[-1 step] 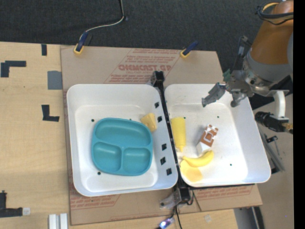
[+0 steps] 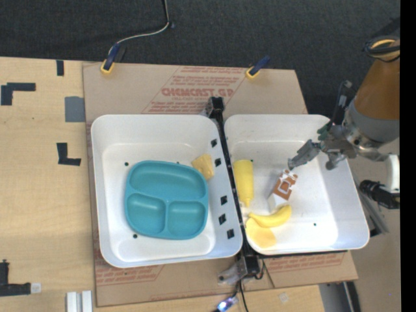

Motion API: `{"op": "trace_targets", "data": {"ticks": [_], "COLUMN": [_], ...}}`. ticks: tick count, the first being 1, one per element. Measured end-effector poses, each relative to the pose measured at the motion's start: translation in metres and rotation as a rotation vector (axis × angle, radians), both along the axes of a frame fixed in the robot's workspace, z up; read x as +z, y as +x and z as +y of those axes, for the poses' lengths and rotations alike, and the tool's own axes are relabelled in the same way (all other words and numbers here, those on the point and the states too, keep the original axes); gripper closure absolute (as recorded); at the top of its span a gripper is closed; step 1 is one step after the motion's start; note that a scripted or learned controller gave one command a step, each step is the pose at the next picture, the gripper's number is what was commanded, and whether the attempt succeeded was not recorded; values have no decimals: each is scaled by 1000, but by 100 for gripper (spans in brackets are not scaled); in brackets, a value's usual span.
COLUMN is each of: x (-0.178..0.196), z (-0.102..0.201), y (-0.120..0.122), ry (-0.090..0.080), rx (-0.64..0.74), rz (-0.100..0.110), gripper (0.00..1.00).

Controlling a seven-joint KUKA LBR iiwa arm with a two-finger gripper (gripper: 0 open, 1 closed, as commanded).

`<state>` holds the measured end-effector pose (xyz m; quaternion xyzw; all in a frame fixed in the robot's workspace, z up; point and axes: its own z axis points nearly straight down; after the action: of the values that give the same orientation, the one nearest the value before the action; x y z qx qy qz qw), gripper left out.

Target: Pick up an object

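In the right bin [image 2: 325, 236], a small white and orange packet [image 2: 284, 186] lies near the middle. A yellow tube-shaped object [image 2: 244, 180] rests against the bin's left wall. A yellow banana [image 2: 273, 217] lies near the front, with a flat yellow piece [image 2: 261, 236] under its left end. My gripper [image 2: 296, 162] reaches in from the right and slants down-left. Its tip is just above and right of the packet, and nothing shows in its grasp.
The left bin [image 2: 107, 151] holds a teal divided plate [image 2: 167, 199] and a small pale yellow piece [image 2: 203, 166] by the divider. A black strip [image 2: 222, 174] runs between the bins. Both bins sit on cardboard [image 2: 188, 90] on the wooden bench.
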<state>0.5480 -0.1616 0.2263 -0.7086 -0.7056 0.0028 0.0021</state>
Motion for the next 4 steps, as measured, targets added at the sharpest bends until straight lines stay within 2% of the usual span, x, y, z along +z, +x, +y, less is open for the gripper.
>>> {"op": "trace_targets", "data": {"ticks": [1, 2, 3, 4], "x": [-57, -45, -114, -121], "z": [-23, -20, -8, 2], "y": [-20, -18, -39, -46], "ry": [1, 1, -7, -13], "rx": [3, 6, 4, 0], "rz": [-1, -5, -27, -37], "gripper": [0, 100, 100, 100]}}
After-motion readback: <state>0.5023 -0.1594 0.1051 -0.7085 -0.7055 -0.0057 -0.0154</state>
